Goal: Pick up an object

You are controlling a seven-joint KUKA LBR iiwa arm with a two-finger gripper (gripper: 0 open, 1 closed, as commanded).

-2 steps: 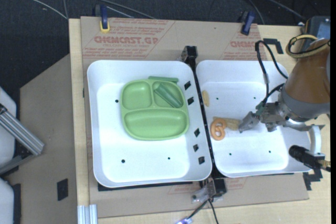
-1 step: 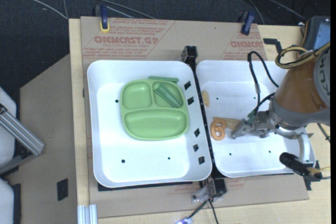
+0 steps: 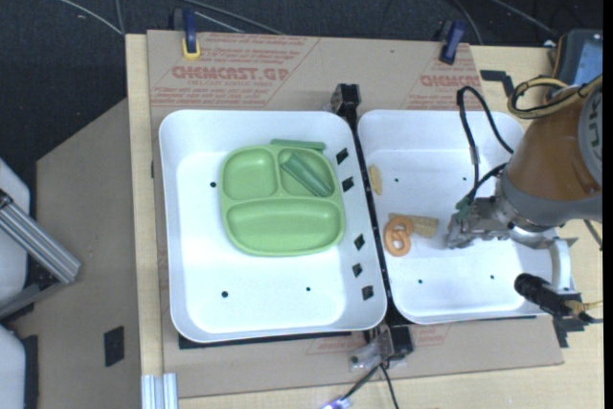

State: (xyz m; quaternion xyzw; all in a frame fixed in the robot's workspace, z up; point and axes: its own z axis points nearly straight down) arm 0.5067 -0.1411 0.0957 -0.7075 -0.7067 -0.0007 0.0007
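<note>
An orange ring-shaped object (image 3: pixel 397 236) lies in the right bin (image 3: pixel 421 302) near its left wall. A tan flat piece (image 3: pixel 422 226) rests against the ring's right side. A small tan scrap (image 3: pixel 374 178) lies further back by the divider. My gripper (image 3: pixel 464 232) hangs low over the right bin's floor, just right of the tan piece, at the end of the grey arm with the orange band (image 3: pixel 556 153). Nothing shows between its fingertips.
The left bin (image 3: pixel 192 292) holds a green divided plate (image 3: pixel 281 201) with a green utensil (image 3: pixel 308 171) lying in its upper right compartment. Black cables (image 3: pixel 471 134) loop over the right bin's back. Clamps (image 3: pixel 191 34) pin the cardboard base at the rear.
</note>
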